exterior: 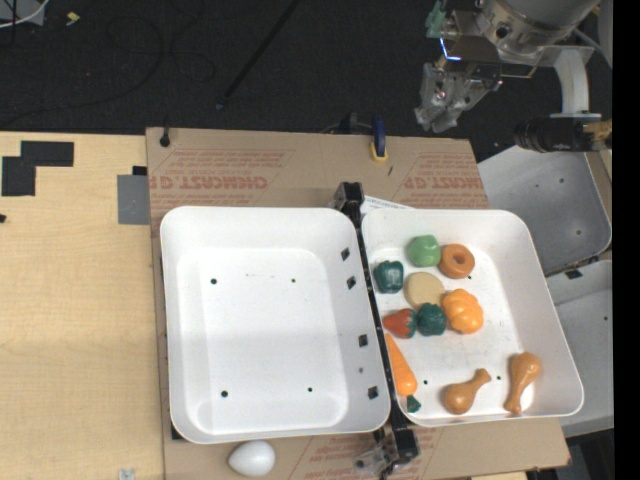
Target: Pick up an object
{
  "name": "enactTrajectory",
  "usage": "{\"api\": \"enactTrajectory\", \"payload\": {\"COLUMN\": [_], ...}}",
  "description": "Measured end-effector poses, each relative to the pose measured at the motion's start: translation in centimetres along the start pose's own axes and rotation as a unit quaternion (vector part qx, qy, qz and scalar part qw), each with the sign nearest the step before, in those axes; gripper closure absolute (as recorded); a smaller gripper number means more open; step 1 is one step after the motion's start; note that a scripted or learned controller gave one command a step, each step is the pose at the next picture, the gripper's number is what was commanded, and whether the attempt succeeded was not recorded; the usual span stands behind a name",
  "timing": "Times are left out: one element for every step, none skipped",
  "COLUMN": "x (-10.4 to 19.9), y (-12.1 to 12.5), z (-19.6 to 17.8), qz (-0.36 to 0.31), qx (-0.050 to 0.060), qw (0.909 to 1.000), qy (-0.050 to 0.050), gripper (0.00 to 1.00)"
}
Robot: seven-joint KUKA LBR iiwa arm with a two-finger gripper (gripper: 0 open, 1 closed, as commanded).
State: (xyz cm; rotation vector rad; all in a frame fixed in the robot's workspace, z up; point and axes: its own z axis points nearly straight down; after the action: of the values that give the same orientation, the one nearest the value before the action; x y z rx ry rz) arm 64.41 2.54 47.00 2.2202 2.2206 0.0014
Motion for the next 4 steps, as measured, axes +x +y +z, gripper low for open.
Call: {"api": "enactTrajectory", "payload": {"x": [-0.6,-1.2,-2.2,-3.1], "y": [0.0,0.0,0.0,0.0], "z": [-4.6,-6.8,-6.7,-6.7], "qz": [-0.001,0.000,0.000,0.001], "qx": [0.000,0.002,0.003,0.003], "qw": [1.0000,1.0000,1.0000,1.0000], "qy": [0.000,0.000,0.000,0.000], "gripper": [1.00,1.00,1.00,1.00]}}
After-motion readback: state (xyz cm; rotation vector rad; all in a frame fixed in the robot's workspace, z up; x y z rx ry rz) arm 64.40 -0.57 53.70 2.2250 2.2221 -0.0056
